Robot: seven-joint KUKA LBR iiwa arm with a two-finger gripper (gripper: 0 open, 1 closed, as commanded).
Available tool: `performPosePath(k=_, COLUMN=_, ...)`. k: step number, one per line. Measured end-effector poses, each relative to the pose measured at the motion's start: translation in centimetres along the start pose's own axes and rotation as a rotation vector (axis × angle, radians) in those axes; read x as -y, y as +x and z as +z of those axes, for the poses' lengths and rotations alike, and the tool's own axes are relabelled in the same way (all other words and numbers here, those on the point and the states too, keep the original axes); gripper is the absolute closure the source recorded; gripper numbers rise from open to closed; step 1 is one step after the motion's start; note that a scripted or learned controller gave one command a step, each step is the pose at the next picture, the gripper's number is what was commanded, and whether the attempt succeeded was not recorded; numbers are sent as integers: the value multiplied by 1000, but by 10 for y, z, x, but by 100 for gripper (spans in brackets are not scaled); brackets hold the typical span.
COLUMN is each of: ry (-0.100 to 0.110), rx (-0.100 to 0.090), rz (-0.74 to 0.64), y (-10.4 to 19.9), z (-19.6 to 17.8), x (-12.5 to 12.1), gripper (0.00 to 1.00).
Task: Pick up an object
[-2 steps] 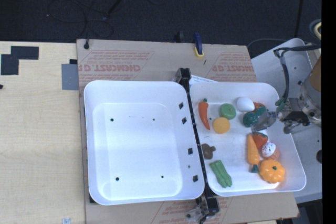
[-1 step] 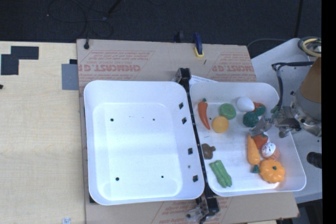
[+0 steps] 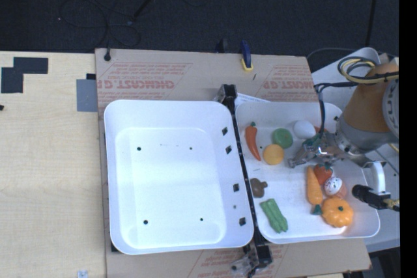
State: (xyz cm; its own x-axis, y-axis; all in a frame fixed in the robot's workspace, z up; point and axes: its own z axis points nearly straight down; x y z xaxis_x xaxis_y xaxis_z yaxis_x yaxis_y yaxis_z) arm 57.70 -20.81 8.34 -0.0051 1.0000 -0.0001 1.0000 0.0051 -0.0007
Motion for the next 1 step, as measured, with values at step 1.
performPosePath(k=1, ry=0, rx=-1, rz=2, y=26, z=-5, x=-52, gripper=0)
